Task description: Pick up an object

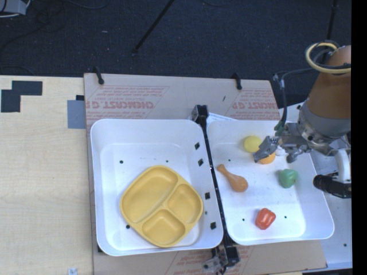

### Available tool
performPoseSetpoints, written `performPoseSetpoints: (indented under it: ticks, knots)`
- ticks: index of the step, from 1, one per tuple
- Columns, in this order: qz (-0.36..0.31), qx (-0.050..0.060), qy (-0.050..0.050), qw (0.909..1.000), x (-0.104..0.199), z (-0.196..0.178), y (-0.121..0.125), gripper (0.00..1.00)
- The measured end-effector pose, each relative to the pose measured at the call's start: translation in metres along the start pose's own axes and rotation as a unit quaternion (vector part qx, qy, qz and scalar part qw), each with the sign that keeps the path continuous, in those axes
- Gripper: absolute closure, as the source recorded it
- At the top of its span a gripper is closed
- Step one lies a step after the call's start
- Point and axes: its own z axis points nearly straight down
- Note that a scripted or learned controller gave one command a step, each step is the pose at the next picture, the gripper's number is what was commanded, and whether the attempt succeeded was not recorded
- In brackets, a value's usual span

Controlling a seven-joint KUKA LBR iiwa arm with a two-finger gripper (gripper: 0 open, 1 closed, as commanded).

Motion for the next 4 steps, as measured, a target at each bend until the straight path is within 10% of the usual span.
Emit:
performPoseSetpoints:
  ticks: [1,4]
  knots:
    - [-0.001,-0.006,-0.001,1.0,0.0,-0.007,0.002,0.0]
    - [0.0,-0.006,-0.001,1.0,-0.001,0.15,-0.004,0.0]
